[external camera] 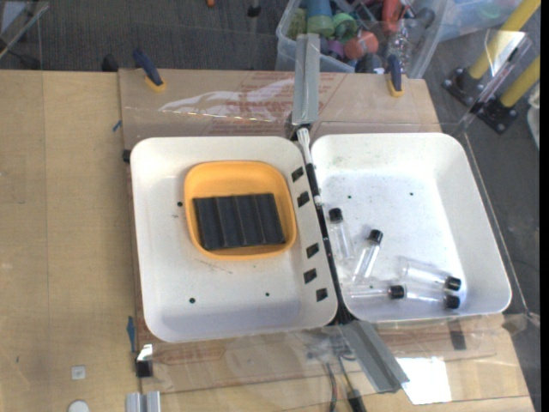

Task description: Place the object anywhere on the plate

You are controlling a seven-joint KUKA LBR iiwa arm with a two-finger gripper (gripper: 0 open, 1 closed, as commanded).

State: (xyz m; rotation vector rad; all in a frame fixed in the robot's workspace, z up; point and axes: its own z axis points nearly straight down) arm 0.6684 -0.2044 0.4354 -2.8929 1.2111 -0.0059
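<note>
I saw two shallow white bins side by side on the wooden bench (51, 230). The left bin (163, 307) carried an orange plate (238, 178), roughly square with rounded corners, sitting a little left of that bin's middle. On the plate lay a dark ribbed rack (238, 221), flat, covering most of the plate's near half and leaving the far part of the orange surface bare.

The right bin (403, 170) held the task's things: a handful of clear vials with black caps, all lying on their sides in the near half. One vial (338, 227) lay close to the divider between the bins, a second vial (369, 251) lay just right of it and tilted, and I saw a cluster of vials (420, 286) near the bin's near right corner, some touching each other. None of them were on the plate; they were well apart from it, across the divider.

A grey metal strip (305, 80) ran away from the far end of the divider. Beyond the bench, a clear tub of coloured toys (360, 15) stood on the floor.

From this view I could not tell the state of the tool.
</note>
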